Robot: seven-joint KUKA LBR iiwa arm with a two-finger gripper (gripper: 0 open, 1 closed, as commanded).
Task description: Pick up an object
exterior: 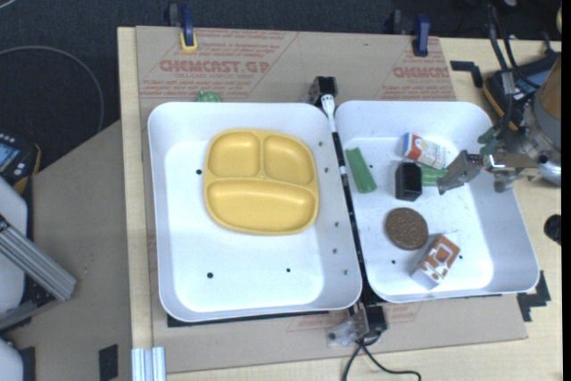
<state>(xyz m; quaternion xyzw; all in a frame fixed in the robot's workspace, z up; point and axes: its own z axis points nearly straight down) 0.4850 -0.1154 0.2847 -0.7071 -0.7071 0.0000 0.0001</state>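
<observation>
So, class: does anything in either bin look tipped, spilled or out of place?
Nothing is spilled. The small white and orange carton lies tipped on its side at the right bin's front edge.

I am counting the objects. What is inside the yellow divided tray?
The yellow divided tray shows three compartments with only bare yellow surface. The bin floor underneath it is covered.

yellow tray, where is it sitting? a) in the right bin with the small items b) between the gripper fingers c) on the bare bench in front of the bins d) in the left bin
d: the yellow tray with its three compartments lies flat in the left bin, while the small items such as the brown disc and green block are in the right bin.
</observation>
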